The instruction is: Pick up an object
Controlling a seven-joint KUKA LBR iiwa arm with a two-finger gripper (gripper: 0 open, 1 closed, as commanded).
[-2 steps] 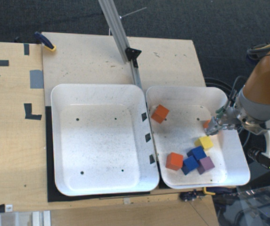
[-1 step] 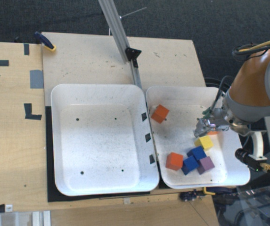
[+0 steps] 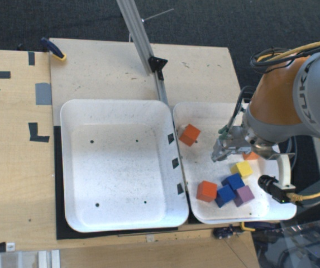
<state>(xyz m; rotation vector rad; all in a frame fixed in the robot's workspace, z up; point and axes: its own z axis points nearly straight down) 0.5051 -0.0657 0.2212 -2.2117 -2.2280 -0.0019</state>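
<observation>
Lower right of the frame, nearest my camera: the right bin (image 3: 201,113) holds a cluster of blocks along its lower portion, an orange block (image 3: 206,191) at the left, two blue blocks (image 3: 225,195) and (image 3: 234,181) touching one another, a purple block (image 3: 244,195) just right of them, and a yellow block (image 3: 243,168) above the group. Another orange block (image 3: 190,134) lies apart in the upper left of this bin, near the wall shared with the neighbouring bin. A small patch of orange (image 3: 251,156) shows beside the arm's wrist, mostly hidden. The gripper (image 3: 223,151) hangs over the middle of the right bin, between the lone orange block and the yellow one; I cannot tell from here how its claw stands, and I see no block in it. The left bin (image 3: 70,116) occupies the centre of the frame. Beyond both bins, a grey metal bar (image 3: 134,24) runs slantwise toward the upper edge, and a blue-and-yellow clamp (image 3: 53,48) lies at the bench's upper left corner.
</observation>
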